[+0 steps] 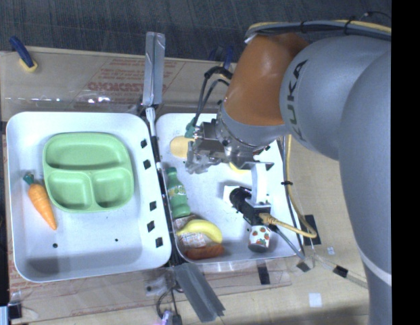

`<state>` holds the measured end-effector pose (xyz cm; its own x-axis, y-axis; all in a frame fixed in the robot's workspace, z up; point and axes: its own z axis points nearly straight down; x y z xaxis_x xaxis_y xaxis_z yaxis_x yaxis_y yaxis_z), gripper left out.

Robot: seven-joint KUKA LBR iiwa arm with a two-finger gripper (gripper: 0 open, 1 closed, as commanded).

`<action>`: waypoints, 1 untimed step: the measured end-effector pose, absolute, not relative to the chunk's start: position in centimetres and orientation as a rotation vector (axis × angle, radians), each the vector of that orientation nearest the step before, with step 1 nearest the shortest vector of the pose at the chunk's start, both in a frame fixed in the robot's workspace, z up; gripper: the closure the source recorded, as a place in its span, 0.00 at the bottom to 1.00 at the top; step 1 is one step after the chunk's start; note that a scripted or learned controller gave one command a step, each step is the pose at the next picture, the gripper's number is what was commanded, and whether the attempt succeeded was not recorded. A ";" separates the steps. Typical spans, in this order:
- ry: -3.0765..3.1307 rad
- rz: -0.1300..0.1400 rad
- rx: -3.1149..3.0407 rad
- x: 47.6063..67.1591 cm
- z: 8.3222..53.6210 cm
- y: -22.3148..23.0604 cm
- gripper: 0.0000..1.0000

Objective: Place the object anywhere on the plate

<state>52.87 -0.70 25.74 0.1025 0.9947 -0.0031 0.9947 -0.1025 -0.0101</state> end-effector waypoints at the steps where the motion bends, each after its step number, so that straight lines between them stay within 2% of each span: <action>1: -2.040 0.009 -2.386 59.2 27.8 8.5 1.00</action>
<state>59.22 8.52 27.82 0.1551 0.9879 -0.0028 0.9879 -0.1552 -0.0052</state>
